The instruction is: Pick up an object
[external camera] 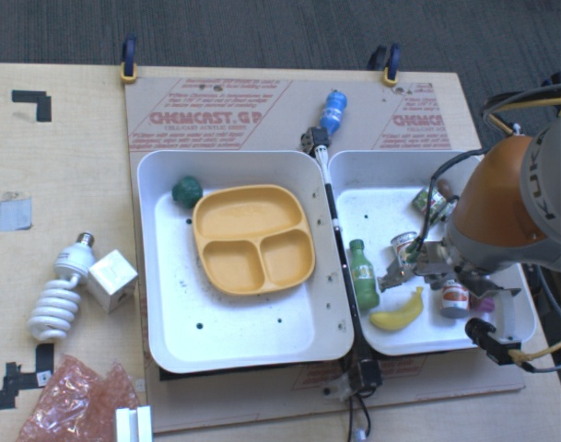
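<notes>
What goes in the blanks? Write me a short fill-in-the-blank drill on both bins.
1. The orange divided tray lies in the ____ bin.
2. The dark green ball sits in that bin's far-left ____.
3. The banana lies just right of the green ____ in the right bin.
4. The gripper reaches into the ____ bin.

Missing words: left; corner; bottle; right

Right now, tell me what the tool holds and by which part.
It cannot be told: the tool sits low in the right bin near the green bottle and banana, its tip unclear.
</notes>
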